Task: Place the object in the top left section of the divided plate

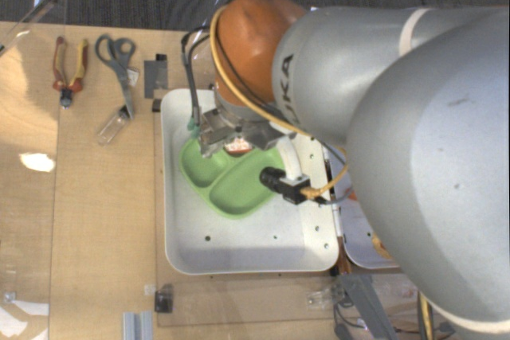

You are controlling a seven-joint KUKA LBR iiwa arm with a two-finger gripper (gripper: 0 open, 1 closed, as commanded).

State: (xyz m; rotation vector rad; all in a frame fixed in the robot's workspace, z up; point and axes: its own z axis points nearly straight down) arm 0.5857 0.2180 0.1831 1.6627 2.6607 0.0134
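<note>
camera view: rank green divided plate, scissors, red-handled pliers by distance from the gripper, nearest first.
1. green divided plate: directly beneath the gripper, in the left white bin.
2. scissors: on the bench, up and left of the bin.
3. red-handled pliers: farther left again, beyond the scissors.

the grey arm reaches in from the right, orange band uppermost, its tool pointing down.

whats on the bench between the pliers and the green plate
In the camera view, scissors lie on the bench between the pliers and the green plate, with a small dark block nearer the white bin.
</note>
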